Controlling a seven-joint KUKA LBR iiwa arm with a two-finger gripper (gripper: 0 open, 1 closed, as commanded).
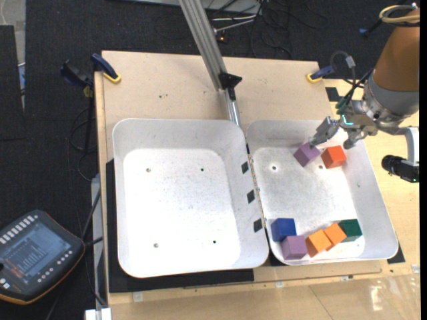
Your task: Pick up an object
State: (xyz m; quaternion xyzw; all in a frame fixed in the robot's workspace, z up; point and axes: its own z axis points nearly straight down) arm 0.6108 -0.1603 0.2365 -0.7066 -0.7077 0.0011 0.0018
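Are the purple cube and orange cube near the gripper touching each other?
Apart. The camera view shows a strip of white bin floor between the purple cube and the orange cube, below the gripper.

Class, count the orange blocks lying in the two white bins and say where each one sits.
2. One orange block lies near the right bin's far side, beside a purple block under the gripper. The other orange block sits in the near row, between purple and green blocks.

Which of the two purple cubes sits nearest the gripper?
The purple cube at the right bin's far end, beside an orange cube, directly under the gripper. The other purple cube lies in the near-edge cluster.
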